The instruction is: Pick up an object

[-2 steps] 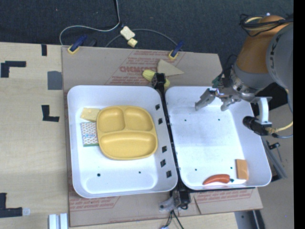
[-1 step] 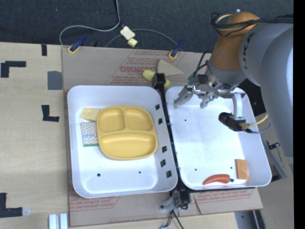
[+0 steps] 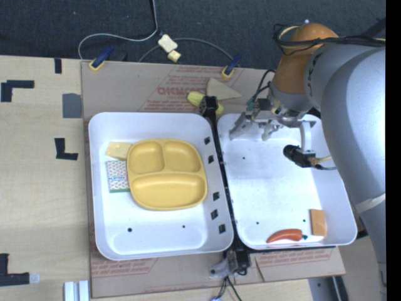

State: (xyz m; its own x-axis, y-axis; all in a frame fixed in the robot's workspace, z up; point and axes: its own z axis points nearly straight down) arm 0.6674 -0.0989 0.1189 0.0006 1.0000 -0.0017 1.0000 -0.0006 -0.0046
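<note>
Two white bins sit side by side. The left bin [image 3: 100, 231] holds one yellow divided plate [image 3: 166, 174], with one pale block [image 3: 118, 149] and one patterned packet [image 3: 116, 175] just beside it. The right bin [image 3: 338, 205] holds one red sausage [image 3: 285, 236] and one tan block [image 3: 317, 222] near its front rim. The gripper [image 3: 252, 129] hovers over the right bin's far corner, fingers spread apart, holding nothing.

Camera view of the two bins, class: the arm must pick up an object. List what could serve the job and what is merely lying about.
Job:
end effector
yellow divided plate
red sausage-shaped toy
orange block
patterned sponge

Lying about:
white cable
yellow clamp
cardboard sheet
</note>
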